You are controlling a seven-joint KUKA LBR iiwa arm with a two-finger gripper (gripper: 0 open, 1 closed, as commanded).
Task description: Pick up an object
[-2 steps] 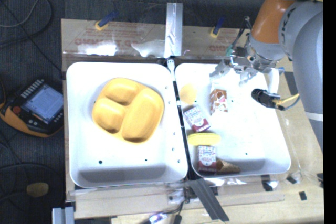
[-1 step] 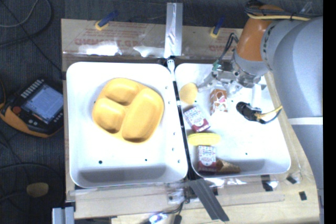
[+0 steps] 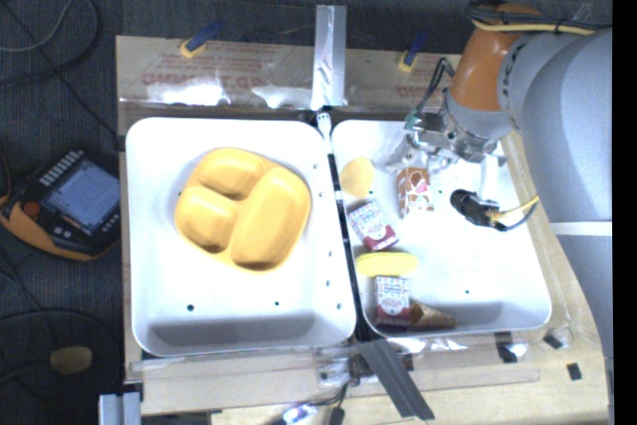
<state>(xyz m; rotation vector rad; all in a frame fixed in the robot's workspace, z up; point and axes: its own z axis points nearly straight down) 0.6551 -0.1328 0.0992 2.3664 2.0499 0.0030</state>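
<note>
My gripper (image 3: 426, 146) hangs over the back of the right bin (image 3: 498, 264), reaching in from the right. Directly in front of it, touching or nearly touching its tip, is an orange-and-white packet (image 3: 414, 190). Whether the packet is gripped or just lying on the bin floor cannot be told. A yellow ball (image 3: 356, 176) lies by the bin's left wall. In front of it are a red-and-white packet (image 3: 373, 224), a flat yellow piece (image 3: 386, 264), a red sachet (image 3: 392, 298) and a brown piece (image 3: 434, 318).
The left bin (image 3: 159, 294) holds one large yellow lumpy object (image 3: 243, 207). A ridge (image 3: 338, 214) divides the two bins. A handheld controller (image 3: 68, 204) lies on the floor to the left. The right half of the right bin's floor is bare.
</note>
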